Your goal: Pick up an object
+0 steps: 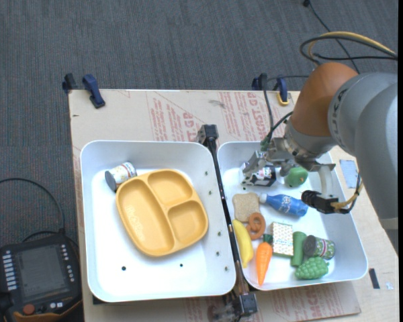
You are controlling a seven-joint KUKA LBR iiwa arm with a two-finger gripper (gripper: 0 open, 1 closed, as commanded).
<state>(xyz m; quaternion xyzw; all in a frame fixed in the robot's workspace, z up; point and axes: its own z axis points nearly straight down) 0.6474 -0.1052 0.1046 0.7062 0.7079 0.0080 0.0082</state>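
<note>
Over the right bin [354, 247], seen from above, the tool [260, 172] hangs low at the upper left corner of the pile, its dark fingers blurred against the white floor; whether they are open or closed I cannot tell, and nothing shows between them. Just beside it lie a green ball [296, 176] and a blue bottle [285, 204], with bread [245, 206], a pretzel [256, 224], a banana [242, 242], a carrot [262, 263] and grapes [311, 268] lower down. No object is yet chosen, I judge. The ball or bottle is nearest: centre over one, come straight down, and avoid nudging neighbours. The left bin [97, 247] holds a yellow tray [162, 211] and a can [120, 175], well apart on the tabletop [154, 113].
</note>
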